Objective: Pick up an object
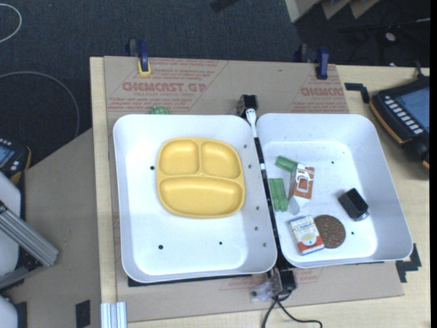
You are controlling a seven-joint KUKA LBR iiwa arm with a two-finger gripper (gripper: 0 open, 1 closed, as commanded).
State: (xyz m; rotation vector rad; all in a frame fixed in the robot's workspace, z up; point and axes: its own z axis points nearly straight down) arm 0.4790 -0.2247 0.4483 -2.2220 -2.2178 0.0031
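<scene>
Objects are lying in the right bin [382,156]: green blocks [278,193], two small cartons [305,234], a brown disc [331,230], a black block [354,203]. A yellow divided tray [201,177] is sitting in the left bin [136,217].

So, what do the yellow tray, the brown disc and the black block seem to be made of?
The yellow tray looks like moulded plastic with a smooth, slightly glossy finish: rounded compartment walls and soft highlights. The brown disc has a dull, finely speckled surface, perhaps cork or fibre; the view is too small to be sure. The black block looks matte, probably plastic or rubber, with no visible shine.
</scene>
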